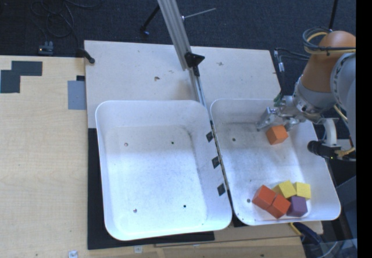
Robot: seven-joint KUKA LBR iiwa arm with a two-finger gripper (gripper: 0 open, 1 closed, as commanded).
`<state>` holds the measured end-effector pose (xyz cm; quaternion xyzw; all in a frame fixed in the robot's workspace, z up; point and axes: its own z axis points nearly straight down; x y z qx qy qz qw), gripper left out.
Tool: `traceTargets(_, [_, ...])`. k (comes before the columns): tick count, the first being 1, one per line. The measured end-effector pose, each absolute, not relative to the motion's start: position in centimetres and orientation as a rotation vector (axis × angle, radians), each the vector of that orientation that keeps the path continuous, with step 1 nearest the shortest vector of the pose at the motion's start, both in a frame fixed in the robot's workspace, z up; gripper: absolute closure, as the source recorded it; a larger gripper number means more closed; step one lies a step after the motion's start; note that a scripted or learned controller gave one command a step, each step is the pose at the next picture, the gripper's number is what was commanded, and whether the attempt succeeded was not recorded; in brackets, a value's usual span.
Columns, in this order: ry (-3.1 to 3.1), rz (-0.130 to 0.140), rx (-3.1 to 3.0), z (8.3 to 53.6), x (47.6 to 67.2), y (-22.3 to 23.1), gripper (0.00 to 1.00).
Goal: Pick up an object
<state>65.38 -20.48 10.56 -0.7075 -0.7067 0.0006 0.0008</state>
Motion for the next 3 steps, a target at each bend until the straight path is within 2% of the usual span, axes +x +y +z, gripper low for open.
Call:
traceTargets(1, [-2.22,0.003,-2.217,9.0,63.0,-17.0,0.0])
traceTargets(2, [-2.216,0.003,-2.222,10.0,63.1,-17.2,1.0])
traceTargets(3, [-2.228,-0.004,-2.216,9.3,63.7,-9.4,1.0])
